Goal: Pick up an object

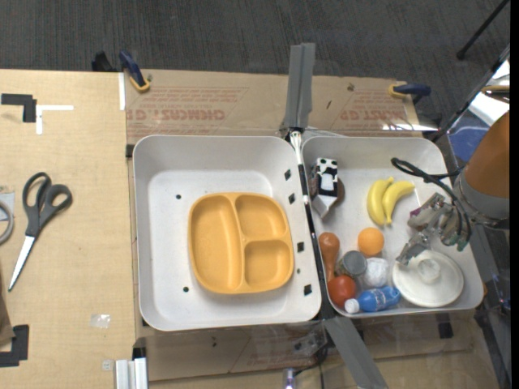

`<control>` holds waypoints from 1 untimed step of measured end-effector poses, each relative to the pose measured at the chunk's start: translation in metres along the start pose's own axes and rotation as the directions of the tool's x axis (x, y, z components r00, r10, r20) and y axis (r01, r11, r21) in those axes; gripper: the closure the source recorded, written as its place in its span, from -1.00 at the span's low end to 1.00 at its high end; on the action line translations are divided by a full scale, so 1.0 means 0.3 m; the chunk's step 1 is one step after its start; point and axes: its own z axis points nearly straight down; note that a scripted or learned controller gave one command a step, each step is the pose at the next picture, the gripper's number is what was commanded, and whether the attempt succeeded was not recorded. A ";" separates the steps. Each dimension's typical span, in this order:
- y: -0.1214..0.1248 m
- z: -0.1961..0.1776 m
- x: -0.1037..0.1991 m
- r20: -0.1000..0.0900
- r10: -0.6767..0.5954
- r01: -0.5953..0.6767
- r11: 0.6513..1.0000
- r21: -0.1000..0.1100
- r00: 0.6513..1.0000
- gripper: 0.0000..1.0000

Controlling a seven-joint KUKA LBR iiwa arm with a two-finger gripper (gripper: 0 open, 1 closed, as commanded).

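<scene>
I see my gripper [419,245] low over the right bin [438,148], its fingers spread a little and pinching nothing. One fingertip [403,257] sits at the edge of the white plate [434,286], touching or just above it; I cannot tell which. The bananas [384,199] lie just to its left, the orange [371,241] near below them. Crowded along the bin's left and front are a black-and-white toy [326,177], a carrot [328,245], a grey lid [353,262], a white ball [376,271], a tomato [341,287] and a blue bottle [377,300]. A black cable [418,171] loops behind the wrist. The left bin [154,217] holds a yellow tray [241,242]. Scissors [36,213] lie on the bench.
</scene>
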 end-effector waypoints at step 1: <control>0.274 0.032 -0.041 0.009 0.198 -0.198 0.980 0.008 0.980 -1.00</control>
